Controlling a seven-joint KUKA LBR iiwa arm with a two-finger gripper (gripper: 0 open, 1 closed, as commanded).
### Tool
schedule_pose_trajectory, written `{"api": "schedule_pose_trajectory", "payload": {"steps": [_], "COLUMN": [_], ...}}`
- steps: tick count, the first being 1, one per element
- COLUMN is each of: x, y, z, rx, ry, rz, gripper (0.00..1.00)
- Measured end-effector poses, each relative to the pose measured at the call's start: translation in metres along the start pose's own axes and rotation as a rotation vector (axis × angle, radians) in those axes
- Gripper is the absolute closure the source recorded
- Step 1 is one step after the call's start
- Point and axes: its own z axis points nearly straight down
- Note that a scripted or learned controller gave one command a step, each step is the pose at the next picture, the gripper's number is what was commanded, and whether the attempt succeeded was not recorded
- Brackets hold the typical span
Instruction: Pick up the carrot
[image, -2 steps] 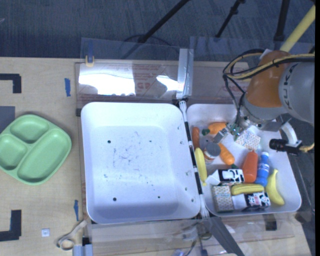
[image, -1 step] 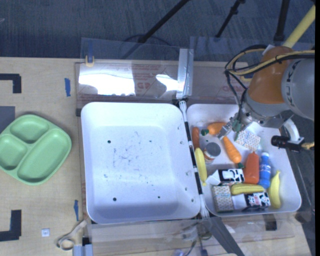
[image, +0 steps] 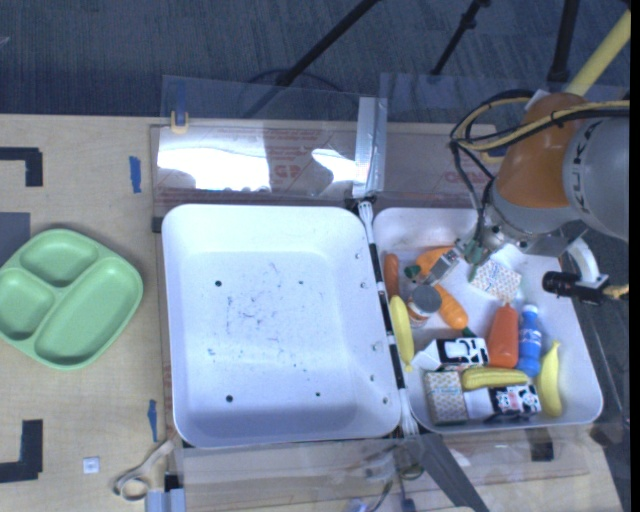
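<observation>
Overhead view of the worktop (image: 90, 420). The carrot (image: 447, 304) lies in the right bin (image: 590, 390), near its back left, wedged among a grey-capped jar (image: 425, 300), a yellow banana (image: 401, 328) and an orange bottle (image: 503, 335). The hand (image: 470, 247) hovers just behind the carrot; whether it is released or clenched cannot be told. A good grasp, by judgement, descends across the carrot's narrow width, clear of the jar. Black letters show on the grey arm (image: 600, 180) but are cut off; packet labels are too small to read.
</observation>
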Motion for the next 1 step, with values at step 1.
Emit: {"api": "schedule_pose_trajectory", "payload": {"steps": [1], "x": [0.0002], "y": [0.0221], "z": [0.0121], "rx": [0.026], "ry": [0.011], "rz": [-0.050], "gripper": [0.00]}}
